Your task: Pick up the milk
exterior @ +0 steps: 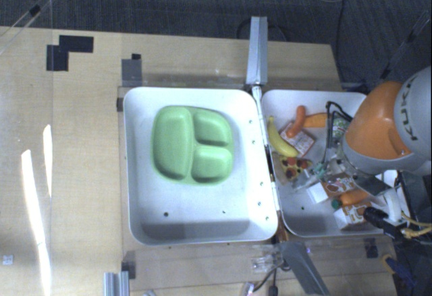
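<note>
Green tray: a light green, three-compartment tray [192, 145] lies in the left white bin [142, 220], toward its far half, flat on the floor.
Right bin: the second white bin [297, 224] sits just beside the first, touching it along the shared edge, and holds a clutter of small food items.
Banana: a yellow banana [278, 141] lies near the right bin's left wall.
Carrot-like piece: an orange item [309, 119] rests near the far wall, beside the banana.
Arm: the grey arm with its orange band [379, 127] reaches in from the right and hangs low over the right bin.
Gripper: the gripper [322, 170] is down among the clutter in the middle of the right bin; whether it is spread or pressed together cannot be told.
Milk: which piece in the right bin's pile is the milk cannot be told; small cartons and packets lie around and under the gripper.
Bench: the pale wooden bench [81, 166] bears both bins.
</note>
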Controlling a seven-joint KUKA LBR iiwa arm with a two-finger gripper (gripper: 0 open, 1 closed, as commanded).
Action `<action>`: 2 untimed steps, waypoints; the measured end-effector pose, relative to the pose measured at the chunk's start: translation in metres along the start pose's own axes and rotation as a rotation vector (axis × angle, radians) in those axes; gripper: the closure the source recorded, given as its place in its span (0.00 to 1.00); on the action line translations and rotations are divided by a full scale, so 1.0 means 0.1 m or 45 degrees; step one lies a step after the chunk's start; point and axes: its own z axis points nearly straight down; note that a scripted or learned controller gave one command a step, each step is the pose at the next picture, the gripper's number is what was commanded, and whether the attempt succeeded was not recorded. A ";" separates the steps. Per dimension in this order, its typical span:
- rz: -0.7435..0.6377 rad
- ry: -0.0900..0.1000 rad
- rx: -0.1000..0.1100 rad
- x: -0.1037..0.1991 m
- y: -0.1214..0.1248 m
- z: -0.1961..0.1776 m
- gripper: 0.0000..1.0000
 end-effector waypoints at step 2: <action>0.156 0.006 0.016 -0.11 0.06 -0.59 1.00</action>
